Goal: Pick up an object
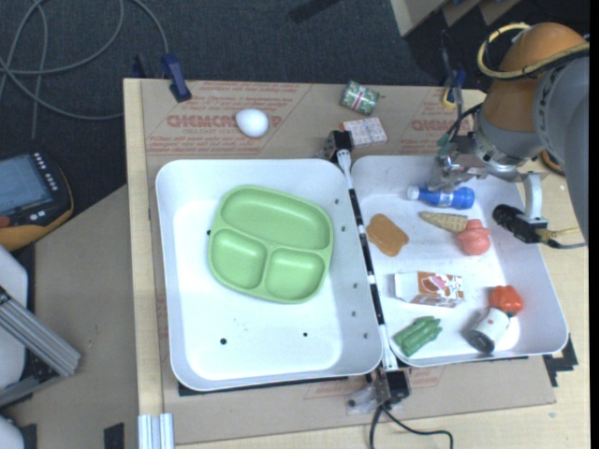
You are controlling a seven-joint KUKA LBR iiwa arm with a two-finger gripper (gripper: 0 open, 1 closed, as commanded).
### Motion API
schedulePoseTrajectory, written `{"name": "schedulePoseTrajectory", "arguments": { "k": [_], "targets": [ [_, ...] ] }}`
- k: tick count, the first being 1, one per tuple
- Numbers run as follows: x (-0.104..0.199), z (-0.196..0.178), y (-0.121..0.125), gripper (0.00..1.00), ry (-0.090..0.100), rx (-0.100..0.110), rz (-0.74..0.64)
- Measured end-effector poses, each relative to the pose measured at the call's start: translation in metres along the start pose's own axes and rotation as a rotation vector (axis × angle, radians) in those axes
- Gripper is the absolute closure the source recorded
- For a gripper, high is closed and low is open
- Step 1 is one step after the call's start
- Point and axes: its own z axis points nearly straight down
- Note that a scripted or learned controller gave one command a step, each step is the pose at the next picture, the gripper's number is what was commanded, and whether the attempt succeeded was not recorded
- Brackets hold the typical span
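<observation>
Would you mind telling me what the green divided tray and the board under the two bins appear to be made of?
The green divided tray looks like moulded plastic with a matte to satin finish: uniform colour, rounded compartment walls, soft highlights. The board looks like plain brown cardboard or fibreboard, matte, with red printed lettering; which of the two is unclear.

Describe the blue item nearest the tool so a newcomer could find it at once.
Start at the right bin, the one crowded with small items, and go to its far edge, where the tool hangs. Just beneath it lies a blue bottle on its side, white cap toward the divider. It is the one blue item there; the cone and cookie nearby are tan and brown.
</observation>
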Motion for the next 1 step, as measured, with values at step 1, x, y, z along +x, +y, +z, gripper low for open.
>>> {"name": "schedulePoseTrajectory", "arguments": {
  "k": [1],
  "targets": [
    [0.0007,0.0014,-0.0007,0.0,0.001,0.002,0.0]
  ]
}}
